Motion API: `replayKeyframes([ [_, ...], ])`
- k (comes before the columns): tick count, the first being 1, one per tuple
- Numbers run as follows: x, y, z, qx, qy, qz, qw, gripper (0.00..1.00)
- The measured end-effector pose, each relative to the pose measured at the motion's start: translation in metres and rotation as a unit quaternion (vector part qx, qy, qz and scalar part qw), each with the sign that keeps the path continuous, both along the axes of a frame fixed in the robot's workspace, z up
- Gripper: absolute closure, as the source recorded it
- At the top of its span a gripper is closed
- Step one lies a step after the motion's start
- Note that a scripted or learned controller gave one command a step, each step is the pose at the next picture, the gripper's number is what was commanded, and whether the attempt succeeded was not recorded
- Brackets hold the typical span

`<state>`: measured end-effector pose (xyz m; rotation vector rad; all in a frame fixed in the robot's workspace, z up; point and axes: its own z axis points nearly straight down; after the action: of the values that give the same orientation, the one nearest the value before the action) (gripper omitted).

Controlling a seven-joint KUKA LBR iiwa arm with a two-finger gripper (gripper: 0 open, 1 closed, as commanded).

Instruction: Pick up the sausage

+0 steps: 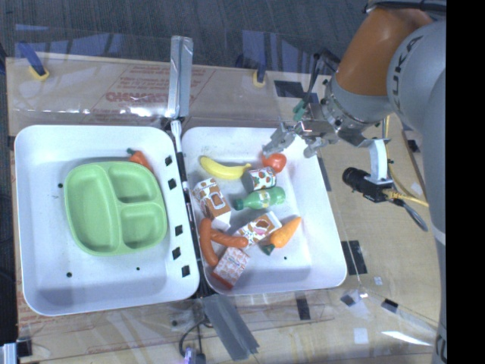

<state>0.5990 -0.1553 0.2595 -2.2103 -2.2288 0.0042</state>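
Two shallow white bins are sitting side by side on the tabletop [91, 82], the left bin [30, 203] carrying a green compartment tray [115, 207] with a small orange-red item [137, 157] lying just beyond the tray's far right corner. The right bin [322, 233] is holding the toy foods: a yellow banana [222, 168] is lying near the far wall, a red tomato [274, 162] is resting just right of it, a green bottle [260, 199] is lying near the middle, and an orange carrot [285, 233] is pointing toward the bin's right side. Several small printed cartons [212, 197] are lying scattered among them. The sausage [228, 240], reddish orange, is lying in the near left part of the right bin, touching a second, curved sausage-like piece [205, 241] beside the left wall. The grey arm [394, 59] is reaching in from the right, with the tool [286, 139] hanging over the far right part of the right bin, just above the tomato and well apart from the sausage. The tool's fingers are appearing spread apart, gripping nothing.
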Motion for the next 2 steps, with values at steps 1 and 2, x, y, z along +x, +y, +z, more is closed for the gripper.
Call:
replayKeyframes([
  [1,-0.023,0.029,-0.147,-0.0002,-0.002,0.028,0.9996,0.0],
  [2,-0.107,0.034,-0.157,0.0004,-0.009,-0.212,0.9773,0.0],
])
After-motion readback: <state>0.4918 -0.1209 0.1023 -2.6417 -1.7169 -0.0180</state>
